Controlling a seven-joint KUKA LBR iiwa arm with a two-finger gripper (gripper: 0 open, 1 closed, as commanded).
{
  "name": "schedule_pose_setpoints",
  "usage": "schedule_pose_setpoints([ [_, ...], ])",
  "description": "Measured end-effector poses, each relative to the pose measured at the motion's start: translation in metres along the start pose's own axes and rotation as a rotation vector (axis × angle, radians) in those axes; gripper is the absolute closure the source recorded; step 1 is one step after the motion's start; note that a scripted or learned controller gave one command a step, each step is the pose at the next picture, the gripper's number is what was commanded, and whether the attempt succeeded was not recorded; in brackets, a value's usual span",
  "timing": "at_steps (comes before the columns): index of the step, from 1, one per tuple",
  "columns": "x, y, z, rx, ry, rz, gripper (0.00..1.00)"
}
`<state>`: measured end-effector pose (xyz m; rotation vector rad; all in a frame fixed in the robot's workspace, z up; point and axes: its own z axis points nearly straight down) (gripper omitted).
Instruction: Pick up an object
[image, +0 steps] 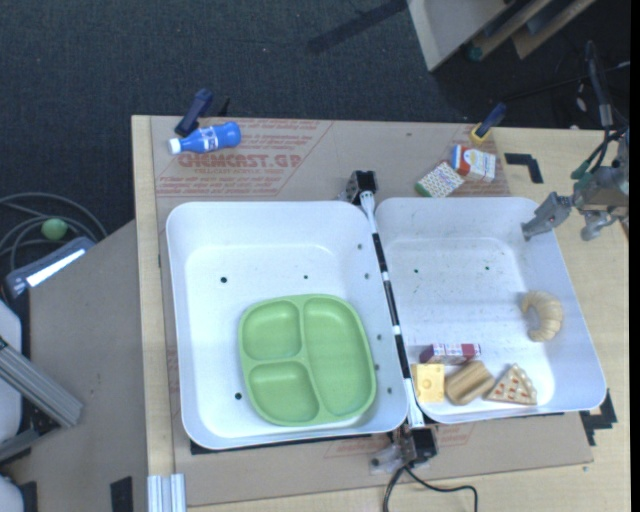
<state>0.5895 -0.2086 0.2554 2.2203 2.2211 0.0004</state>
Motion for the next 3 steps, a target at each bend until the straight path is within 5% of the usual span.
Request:
schedule_pose_setpoints([
  [1,-0.015,-0.038,0.121,0.003,0.001,0.001,0.0],
  [2,-0.001,-0.048,0.171,0.003,0.002,0.001,0.0],
  [3,-0.001,-0.047,0.16,-0.001,0.0,0.001,1.0],
])
